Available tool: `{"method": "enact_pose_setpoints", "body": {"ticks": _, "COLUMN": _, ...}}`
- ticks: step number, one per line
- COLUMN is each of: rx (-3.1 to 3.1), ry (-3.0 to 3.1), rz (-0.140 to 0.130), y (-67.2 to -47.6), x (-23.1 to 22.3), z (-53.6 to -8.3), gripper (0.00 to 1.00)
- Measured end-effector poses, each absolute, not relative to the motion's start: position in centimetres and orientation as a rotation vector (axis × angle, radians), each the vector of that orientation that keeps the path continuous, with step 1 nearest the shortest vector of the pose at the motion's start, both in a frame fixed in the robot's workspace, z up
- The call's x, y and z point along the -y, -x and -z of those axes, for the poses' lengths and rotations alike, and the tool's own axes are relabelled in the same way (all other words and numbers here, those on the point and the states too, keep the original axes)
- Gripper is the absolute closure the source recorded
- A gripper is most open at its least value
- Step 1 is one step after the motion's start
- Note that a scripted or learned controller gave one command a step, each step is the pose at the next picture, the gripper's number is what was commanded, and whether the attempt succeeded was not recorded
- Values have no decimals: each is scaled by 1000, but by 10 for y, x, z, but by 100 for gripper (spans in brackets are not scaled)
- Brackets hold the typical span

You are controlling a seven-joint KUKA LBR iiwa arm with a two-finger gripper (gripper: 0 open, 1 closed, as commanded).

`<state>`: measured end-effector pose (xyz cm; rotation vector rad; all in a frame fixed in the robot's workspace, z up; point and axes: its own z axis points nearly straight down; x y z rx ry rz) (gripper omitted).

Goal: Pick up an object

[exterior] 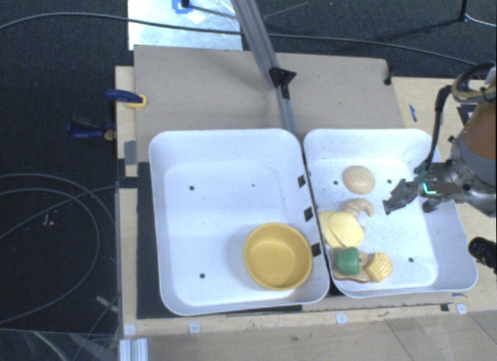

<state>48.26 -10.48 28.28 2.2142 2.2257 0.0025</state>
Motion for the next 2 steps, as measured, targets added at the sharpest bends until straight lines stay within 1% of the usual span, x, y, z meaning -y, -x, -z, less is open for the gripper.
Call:
{"method": "enact_pose_setpoints", "body": {"ticks": 1, "rx": -2225, "ry": -2214, "rz": -3, "y": -483, "x": 105, "z": -283, "gripper": 0}}
{"method": "enact_pose_setpoints", "body": {"ticks": 2, "rx": -2224, "ry": -2222, "rz": 2, "y": -489, "x": 102, "z": -239, "gripper": 0}}
